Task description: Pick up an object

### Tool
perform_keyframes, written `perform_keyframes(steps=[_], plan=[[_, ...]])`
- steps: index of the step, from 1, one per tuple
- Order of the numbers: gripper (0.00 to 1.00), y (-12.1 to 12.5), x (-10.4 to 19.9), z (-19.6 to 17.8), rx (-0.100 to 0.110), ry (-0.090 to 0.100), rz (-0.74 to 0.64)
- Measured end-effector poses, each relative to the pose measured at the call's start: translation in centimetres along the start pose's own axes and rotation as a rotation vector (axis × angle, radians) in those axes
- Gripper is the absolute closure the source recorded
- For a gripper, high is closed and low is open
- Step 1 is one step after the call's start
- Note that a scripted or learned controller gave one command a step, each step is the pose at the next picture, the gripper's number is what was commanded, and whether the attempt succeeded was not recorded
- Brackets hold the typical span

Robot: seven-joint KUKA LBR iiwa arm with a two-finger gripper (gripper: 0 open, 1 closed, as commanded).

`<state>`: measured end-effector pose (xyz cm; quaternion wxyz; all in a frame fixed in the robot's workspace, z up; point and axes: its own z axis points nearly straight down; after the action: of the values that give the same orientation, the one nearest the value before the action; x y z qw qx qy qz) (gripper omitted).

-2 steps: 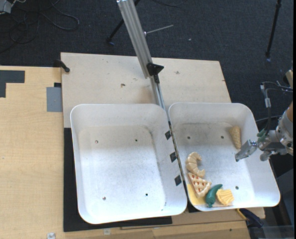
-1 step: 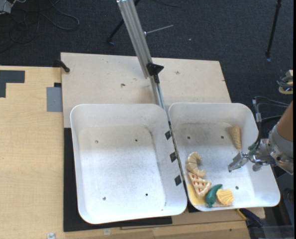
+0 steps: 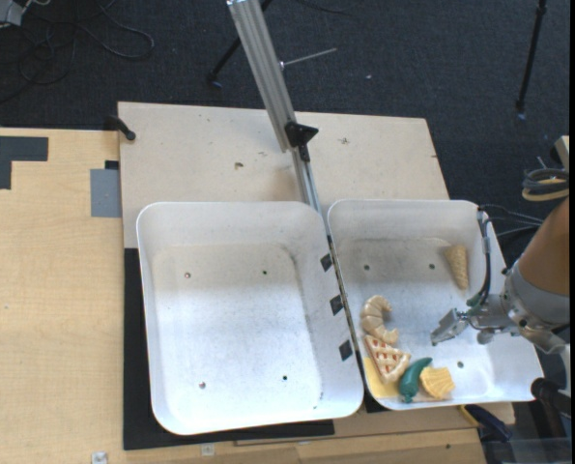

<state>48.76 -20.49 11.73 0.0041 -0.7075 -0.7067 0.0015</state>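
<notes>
In the right-hand shallow white plastic bin (image 3: 403,220), the grey two-finger gripper (image 3: 448,329) hung low over the bin floor, reaching in from the right edge, with nothing between its fingers; the two fingers looked slightly apart, pointing left toward the bin's middle. The candidate objects lay to its left and below: a tan curled pastry-shaped piece (image 3: 375,308) near the divider, a second pale tan lump (image 3: 385,335) just below it, a yellow lattice-topped pie wedge with red filling (image 3: 388,361), a green pepper-shaped toy (image 3: 412,377) touching the wedge's lower corner, and a yellow ridged chunk (image 3: 438,383) just beside the green one. A tan cone-shaped piece (image 3: 458,265) lay apart near the right wall. The left-hand white bin (image 3: 171,249) held nothing I could make out. My judgement: the step was approach, no grasp made yet. To do it well, pick an isolated target, since the cluster by the divider is crowded; centre the fingers across the narrow axis, descend fully to the floor, and close before lifting.
</notes>
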Motion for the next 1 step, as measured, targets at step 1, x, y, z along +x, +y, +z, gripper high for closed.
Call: perform_keyframes(steps=[1], plan=[[1.00,0.02,-0.19,-1.25,-0.003,-0.001,0.006]])
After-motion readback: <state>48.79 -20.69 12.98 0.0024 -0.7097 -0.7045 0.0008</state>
